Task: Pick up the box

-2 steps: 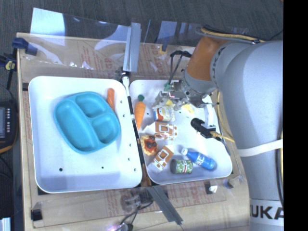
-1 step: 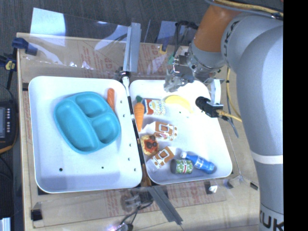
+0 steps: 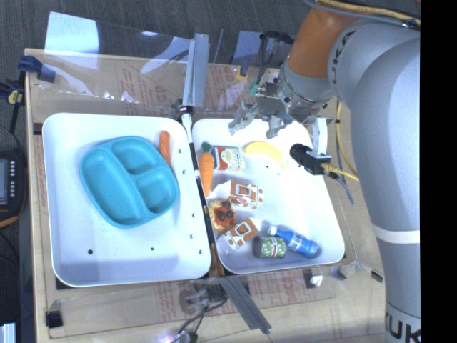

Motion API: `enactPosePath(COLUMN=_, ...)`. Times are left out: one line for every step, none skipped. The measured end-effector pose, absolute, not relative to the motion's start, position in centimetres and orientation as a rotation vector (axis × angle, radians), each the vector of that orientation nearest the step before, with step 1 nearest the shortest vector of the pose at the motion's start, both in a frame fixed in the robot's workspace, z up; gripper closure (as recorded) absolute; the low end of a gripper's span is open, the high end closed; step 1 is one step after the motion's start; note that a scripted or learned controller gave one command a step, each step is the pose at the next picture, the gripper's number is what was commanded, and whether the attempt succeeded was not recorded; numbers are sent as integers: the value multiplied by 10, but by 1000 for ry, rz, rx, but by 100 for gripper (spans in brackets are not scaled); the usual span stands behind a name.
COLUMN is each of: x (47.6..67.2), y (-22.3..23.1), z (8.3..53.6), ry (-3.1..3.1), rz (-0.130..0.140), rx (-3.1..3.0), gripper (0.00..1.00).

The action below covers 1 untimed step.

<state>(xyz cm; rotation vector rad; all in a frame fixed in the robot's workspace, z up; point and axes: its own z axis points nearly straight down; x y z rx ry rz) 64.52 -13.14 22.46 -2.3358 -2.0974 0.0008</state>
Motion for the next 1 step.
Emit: enactPosePath(x=659, y=-153, z=97, ry=-2033, rz=-8, rx=-2400, gripper=0)
